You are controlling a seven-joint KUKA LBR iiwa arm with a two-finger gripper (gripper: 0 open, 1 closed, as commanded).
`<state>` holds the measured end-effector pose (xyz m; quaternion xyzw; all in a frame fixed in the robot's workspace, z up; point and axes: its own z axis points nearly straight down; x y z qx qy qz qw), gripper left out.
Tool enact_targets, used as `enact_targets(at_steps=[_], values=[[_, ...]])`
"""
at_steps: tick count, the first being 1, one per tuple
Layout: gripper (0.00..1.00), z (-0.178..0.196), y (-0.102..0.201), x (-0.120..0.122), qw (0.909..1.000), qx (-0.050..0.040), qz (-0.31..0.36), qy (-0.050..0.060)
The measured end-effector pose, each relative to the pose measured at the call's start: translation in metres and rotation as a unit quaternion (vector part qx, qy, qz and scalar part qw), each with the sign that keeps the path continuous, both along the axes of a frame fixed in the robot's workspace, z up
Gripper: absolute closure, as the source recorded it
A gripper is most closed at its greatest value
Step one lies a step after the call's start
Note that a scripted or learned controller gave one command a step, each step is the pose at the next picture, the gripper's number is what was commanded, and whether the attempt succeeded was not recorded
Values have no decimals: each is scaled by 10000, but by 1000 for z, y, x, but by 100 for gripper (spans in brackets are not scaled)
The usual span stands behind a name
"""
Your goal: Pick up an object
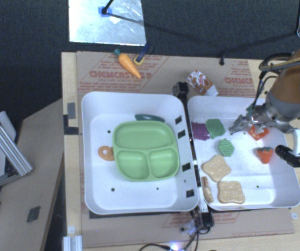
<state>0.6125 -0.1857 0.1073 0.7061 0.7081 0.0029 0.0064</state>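
camera view: arm [291,88] partly hides orange toy [258,133].

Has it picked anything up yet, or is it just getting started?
Nothing looks picked up yet. The toast pieces, the green lump and the strawberry lie on the floor of the right bin. In hand: the claw is low in that bin, next to an orange-red item, with nothing seen between its fingers. Left: gripping and lifting.

A toy carrot [128,65] is seen on the table [45,140] behind the left bin [95,192]. A foil sheet [106,13] is laid further behind it, and a small printed packet [200,82] is found to its right.
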Motion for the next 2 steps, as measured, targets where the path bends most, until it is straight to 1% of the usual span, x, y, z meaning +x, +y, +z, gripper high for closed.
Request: enact_targets(at_steps=[1,2], values=[[100,8,0,-1,10000,2,10,10],[100,72,2,7,10000,12,13,22]])
